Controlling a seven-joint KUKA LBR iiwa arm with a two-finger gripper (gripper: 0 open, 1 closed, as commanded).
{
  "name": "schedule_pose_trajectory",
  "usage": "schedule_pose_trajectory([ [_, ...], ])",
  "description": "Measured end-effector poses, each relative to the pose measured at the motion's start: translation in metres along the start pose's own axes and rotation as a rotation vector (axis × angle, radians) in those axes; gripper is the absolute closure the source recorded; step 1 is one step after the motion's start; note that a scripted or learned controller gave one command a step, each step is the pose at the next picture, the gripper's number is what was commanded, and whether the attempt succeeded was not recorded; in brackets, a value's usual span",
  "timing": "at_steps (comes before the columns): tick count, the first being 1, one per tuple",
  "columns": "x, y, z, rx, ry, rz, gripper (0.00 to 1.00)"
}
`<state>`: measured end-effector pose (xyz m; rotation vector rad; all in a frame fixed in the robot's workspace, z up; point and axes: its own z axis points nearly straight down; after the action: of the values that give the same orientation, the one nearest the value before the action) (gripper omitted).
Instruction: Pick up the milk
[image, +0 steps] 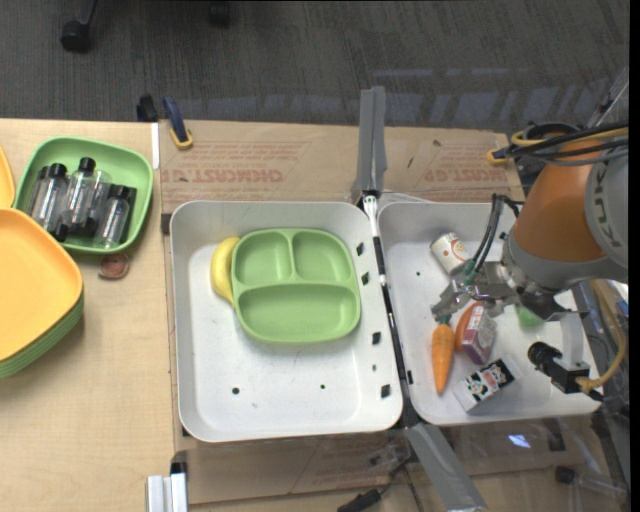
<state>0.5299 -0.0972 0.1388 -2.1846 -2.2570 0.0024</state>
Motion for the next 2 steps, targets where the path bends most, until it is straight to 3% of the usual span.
schedule_pose_trajectory([
  [1,-0.017,-0.054,0.049,0.003,0.002,0.071,0.00],
  [2,0.004,-0.015,0.048,0.002,0.000,0.146,0.00],
])
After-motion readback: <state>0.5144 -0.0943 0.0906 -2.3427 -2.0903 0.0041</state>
